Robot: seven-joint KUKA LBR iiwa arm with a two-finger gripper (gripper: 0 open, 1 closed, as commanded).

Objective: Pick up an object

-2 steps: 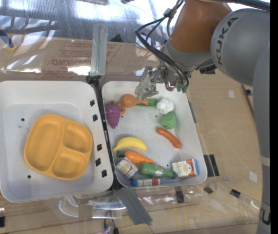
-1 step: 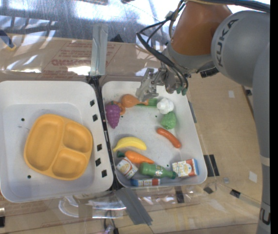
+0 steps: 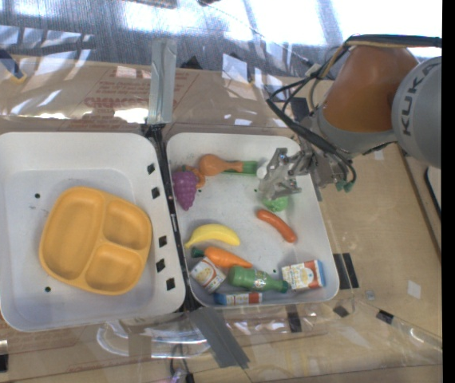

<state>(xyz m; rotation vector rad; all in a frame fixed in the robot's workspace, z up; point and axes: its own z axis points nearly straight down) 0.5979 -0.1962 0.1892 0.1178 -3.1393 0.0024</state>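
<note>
My gripper [image 3: 274,183] hangs low in the right bin [image 3: 326,238], near its upper right part, right over a small green item [image 3: 278,203] that peeks out below the fingers. Just below that lies a red-orange sausage [image 3: 277,225]. An orange squash-like toy with a green stem [image 3: 223,166] sits to the gripper's left, with purple grapes [image 3: 184,188] beside it. Lower down are a banana [image 3: 212,235], a carrot [image 3: 227,258], a green bottle [image 3: 256,280], a small can [image 3: 206,274], a juice carton [image 3: 303,275] and a flat blue-red item [image 3: 239,298].
The left bin [image 3: 12,158] holds a yellow divided plate [image 3: 94,239]. The arm's orange band [image 3: 365,86] and cables reach in from the upper right, above the right bin's rim. Cardboard and tape surround the bins.
</note>
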